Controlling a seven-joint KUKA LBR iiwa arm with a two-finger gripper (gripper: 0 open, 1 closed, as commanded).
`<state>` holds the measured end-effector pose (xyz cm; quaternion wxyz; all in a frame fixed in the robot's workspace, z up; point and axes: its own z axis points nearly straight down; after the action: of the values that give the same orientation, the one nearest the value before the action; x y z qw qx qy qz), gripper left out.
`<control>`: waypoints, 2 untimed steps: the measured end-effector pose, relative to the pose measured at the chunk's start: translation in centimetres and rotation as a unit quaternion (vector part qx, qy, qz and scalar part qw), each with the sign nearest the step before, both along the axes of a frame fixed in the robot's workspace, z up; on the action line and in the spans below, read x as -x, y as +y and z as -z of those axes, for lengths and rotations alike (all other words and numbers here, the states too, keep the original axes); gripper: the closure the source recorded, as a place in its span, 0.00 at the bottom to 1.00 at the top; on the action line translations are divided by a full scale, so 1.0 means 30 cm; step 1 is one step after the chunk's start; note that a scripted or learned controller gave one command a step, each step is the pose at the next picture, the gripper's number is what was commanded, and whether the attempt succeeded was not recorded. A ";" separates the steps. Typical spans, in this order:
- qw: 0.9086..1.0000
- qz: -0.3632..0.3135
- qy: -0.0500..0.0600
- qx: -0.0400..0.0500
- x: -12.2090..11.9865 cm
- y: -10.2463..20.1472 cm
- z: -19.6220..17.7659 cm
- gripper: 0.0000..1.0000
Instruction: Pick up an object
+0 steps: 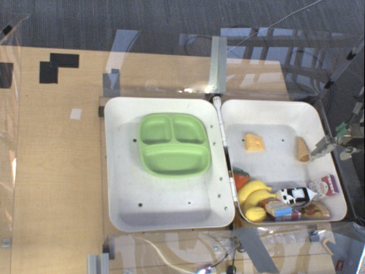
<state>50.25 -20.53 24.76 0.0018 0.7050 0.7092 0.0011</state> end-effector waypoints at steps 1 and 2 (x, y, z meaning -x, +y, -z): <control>0.995 0.103 0.001 -0.001 -0.096 0.097 0.331 0.00; 0.987 0.162 -0.004 -0.001 -0.211 0.148 0.524 0.00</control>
<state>56.59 -16.09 9.04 0.0043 0.8108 0.5852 0.0045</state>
